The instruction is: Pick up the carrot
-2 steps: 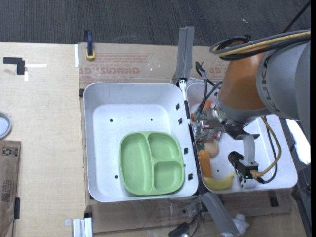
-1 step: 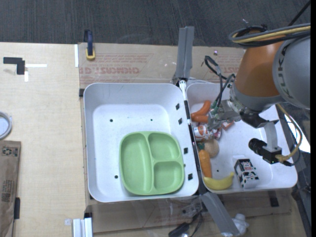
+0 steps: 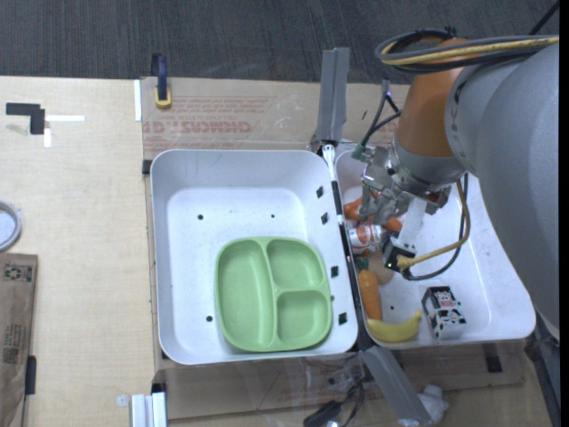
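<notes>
Camera view: gripper [image 3: 378, 210] low in the right bin [image 3: 498, 323], carrot [image 3: 368, 294] lying free.
From where I stand the carrot rests against the bin's left wall, just below the gripper and apart from it, beside a banana [image 3: 396, 328]. A small can [image 3: 363, 236] sits right by the fingers; whether they're spread or closed, I can't tell. A green divided plate [image 3: 272, 294] fills the left bin [image 3: 178, 238].

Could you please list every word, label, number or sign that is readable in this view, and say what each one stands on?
Red print on the brown cardboard sheet behind the white bins: upside down, too blurred to read.
Dark print on the brown paper bag at the left edge: too small to read.
Label on the small red and white can beside the gripper: blurred, unreadable.
Black and white pattern on the small carton: no legible text.
</notes>
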